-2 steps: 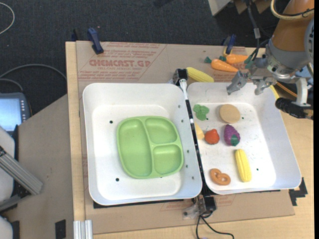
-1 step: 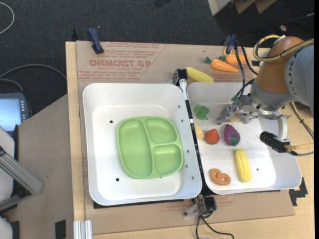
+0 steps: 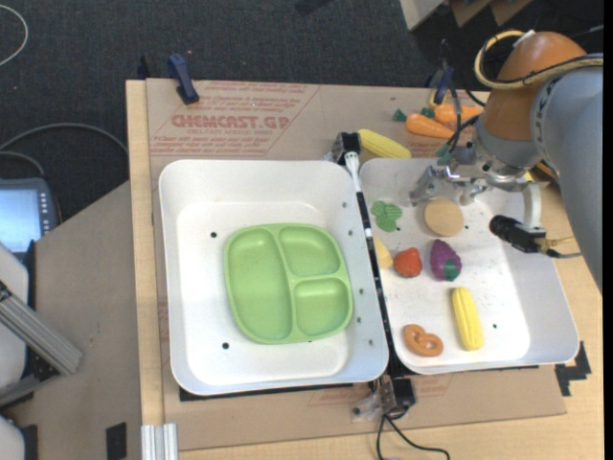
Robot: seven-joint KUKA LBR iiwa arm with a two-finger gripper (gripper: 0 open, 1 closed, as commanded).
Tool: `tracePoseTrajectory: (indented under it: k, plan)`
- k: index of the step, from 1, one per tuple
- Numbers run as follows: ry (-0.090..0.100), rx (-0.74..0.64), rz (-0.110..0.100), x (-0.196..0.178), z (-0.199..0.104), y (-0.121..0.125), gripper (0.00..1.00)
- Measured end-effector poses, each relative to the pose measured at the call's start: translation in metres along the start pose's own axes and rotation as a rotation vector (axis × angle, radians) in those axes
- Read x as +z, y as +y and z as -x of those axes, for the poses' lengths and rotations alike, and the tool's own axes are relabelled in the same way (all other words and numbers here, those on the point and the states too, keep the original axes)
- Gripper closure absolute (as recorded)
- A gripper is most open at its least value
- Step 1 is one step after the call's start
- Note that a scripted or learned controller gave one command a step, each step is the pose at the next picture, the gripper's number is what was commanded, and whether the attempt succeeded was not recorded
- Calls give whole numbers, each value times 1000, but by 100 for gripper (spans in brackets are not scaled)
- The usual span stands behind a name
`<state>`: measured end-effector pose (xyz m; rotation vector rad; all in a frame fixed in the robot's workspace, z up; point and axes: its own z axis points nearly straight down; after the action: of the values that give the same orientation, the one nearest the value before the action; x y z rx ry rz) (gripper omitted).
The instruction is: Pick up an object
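The left white bin [image 3: 182,257] holds a green divided plate [image 3: 287,281], which lies flat near the bin's middle, its three compartments bare. A blue clamp [image 3: 182,78] sits on the far left corner of the cardboard-covered bench [image 3: 239,123].

Just past the wall between the bins, a yellow piece [image 3: 382,145] lies on the bench beyond the right white bin [image 3: 536,324], and an orange carrot-like piece [image 3: 428,124] lies farther right, also outside the bin.

Inside the right bin, a small pale yellow piece [image 3: 383,254] lies against the dividing wall. A green leafy piece [image 3: 387,215] lies near the far left corner. A red piece [image 3: 409,263] and a purple piece [image 3: 443,259] lie just beside each other mid-bin. Nearer the front, a brown pretzel [image 3: 421,340] lies close to a yellow corn cob [image 3: 466,317]. A tan round piece [image 3: 443,218] rests on the bin floor toward the far side, between the leafy piece and the arm.

The grey arm [image 3: 575,132] comes in from the right, its orange band [image 3: 532,60] over the bin's far right corner and the wrist angled down and leftward. The gripper [image 3: 448,192] is low over the far part of the right bin, right at the far edge of the tan round piece. Whether it is open or closed cannot be told, and nothing is seen held in it.
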<state>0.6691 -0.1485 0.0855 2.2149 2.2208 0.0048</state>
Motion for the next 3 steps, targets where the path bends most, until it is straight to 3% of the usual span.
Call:
tracePoseTrajectory:
  k: [1, 2, 3]
  plan:
    - [2, 3, -8, 0, 8, -16, 0]
    - [1, 2, -4, -11, 8, -15, 100]
    - [5, 0, -12, 1, -42, -61, 100]
